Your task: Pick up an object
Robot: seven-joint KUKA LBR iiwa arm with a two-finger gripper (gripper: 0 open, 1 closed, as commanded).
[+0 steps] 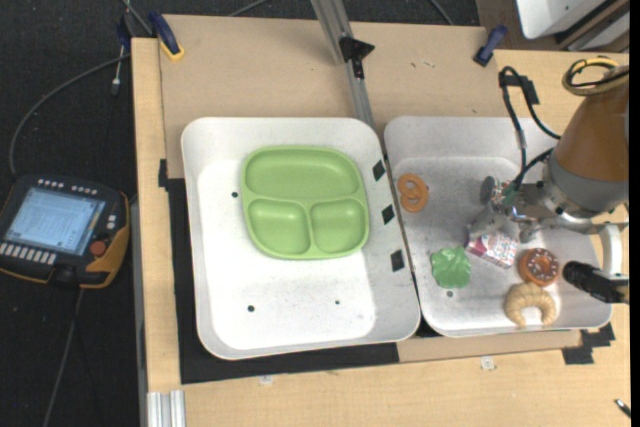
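The right bin (450, 150) holds several small toy foods. An orange pretzel-like ring (412, 192) lies near its left wall and a green leafy piece (451, 267) sits toward the front. A pink and white packet (493, 248) rests in the middle. A chocolate donut (540, 266) and a tan croissant (531, 304) lie at the front right. My gripper (503, 198) hangs low over the bin, just above and behind the packet, with the orange-banded arm (592, 150) reaching in from the right. Nothing visibly hangs from the gripper.
The left bin (215, 245) bears a green divided plate (304, 201). A metal pole (330, 5) slants down to the gap between the bins. Black cables (520, 105) loop by the arm. A teach pendant (62, 230) lies on the floor at left.
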